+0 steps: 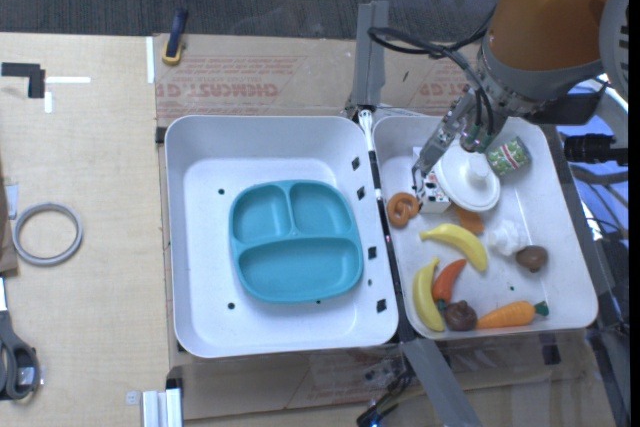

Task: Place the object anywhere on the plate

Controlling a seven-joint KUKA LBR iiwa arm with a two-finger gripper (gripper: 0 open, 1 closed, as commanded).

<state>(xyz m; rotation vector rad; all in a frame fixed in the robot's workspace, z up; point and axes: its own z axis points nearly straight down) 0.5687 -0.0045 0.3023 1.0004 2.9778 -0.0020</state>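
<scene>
end effector (432, 183) is down in the right bin (570, 215) next to the pretzel (403, 208), can't tell its state tbh. blue plate (296, 241) sits in the left bin (195, 215).

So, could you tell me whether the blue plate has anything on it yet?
Empty. The blue plate lies in the left bin with all three compartments bare; the toy food, such as the banana, is in the right bin.
</scene>
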